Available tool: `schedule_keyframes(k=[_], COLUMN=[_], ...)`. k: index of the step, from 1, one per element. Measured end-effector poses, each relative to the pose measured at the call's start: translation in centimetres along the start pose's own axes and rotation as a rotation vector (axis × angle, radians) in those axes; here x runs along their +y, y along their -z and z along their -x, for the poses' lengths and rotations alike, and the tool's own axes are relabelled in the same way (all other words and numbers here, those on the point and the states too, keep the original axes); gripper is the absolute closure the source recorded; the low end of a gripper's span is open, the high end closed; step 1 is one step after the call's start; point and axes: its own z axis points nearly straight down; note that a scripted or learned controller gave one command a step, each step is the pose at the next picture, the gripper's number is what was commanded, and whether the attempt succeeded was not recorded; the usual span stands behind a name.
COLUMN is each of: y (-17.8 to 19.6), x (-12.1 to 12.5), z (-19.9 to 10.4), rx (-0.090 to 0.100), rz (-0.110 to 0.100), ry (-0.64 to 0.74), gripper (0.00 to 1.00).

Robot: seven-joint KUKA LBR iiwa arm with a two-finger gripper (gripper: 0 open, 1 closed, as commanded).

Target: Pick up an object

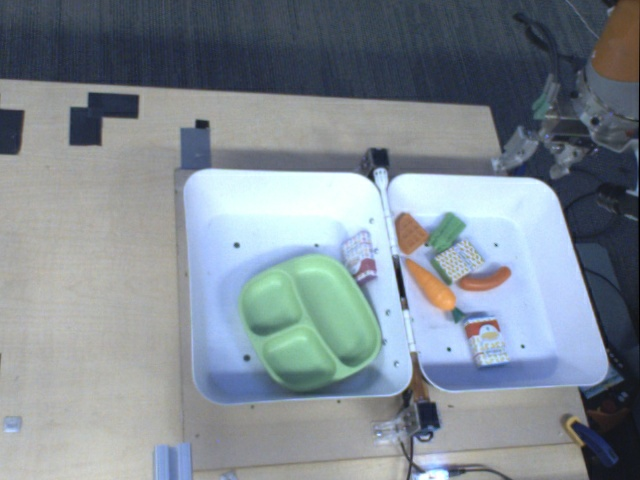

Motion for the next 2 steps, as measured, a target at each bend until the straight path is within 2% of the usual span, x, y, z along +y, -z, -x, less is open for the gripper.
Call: schedule_keyframes(k=[1, 2], y=[-9.3, -18.8], x=[1.4, 1.5], z=[4.0, -0.6], rx=[0.000, 0.000], rz=[-0.002, 0.001], ry=[-0.002, 0.002], gripper=[0.00, 0.00])
